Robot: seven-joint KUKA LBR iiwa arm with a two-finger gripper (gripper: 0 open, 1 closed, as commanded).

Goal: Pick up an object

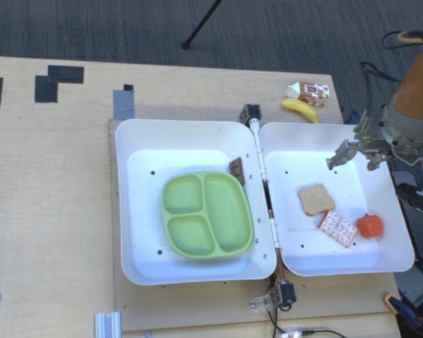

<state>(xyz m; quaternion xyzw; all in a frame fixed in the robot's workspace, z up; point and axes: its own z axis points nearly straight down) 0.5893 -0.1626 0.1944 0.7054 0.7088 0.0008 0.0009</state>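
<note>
**Clerk:** Bread slice (316,199), one, tan, flat on the floor of the right-hand bin (388,259). Taking it as the landmark: a red-and-white patterned packet (337,229) touches its lower right corner, and a small orange-red toy fruit (369,226) sits just beyond the packet, toward the bin's right wall.

**Auditor:** And the gripper (354,155)?

**Clerk:** Above and right of the bread slice, well apart from it, near the bin's upper right rim. Fingers spread wide, nothing between them. I judge that it is poised for a descent, no object yet chosen.

**Auditor:** Why there?

**Clerk:** All three loose pickables lie in this bin, likely so the arm can reach them from its side.

**Auditor:** Left of the bread?

**Clerk:** Green divided plate (207,215), in the neighbouring bin (137,189); a small brown item (236,166) by its upper corner. A banana (299,109) and a small carton (309,91) lie above the bread slice, outside the bins.
</note>
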